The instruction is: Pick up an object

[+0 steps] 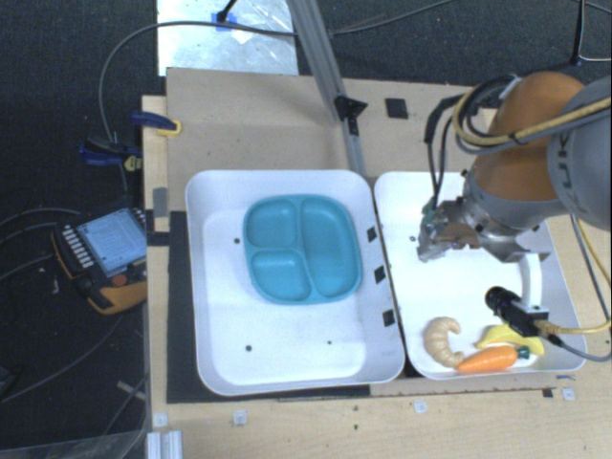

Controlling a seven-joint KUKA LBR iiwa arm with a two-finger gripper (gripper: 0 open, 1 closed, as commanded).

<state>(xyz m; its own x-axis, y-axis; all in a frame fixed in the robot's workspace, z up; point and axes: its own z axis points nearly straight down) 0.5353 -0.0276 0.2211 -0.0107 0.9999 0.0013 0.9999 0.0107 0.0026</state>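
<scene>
— Three candidate objects, where?
— Croissant (443, 339), carrot (488, 359) and banana (512, 340) lie clustered in the right bin's (402, 256) near corner. The left bin (215, 285) carries a blue divided plate (302, 249).
— End effector (435, 240)?
— Low over the right bin's middle, apart from the cluster; open or closed, cannot tell. Judged: nothing held.

Tool (432, 240) fingers too small and blurred to be resolved. Arm (535, 151) cut off at right edge. Yellow item (509, 338) partly covered by carrot (490, 359); right bin (402, 285) partly hidden under arm.
</scene>
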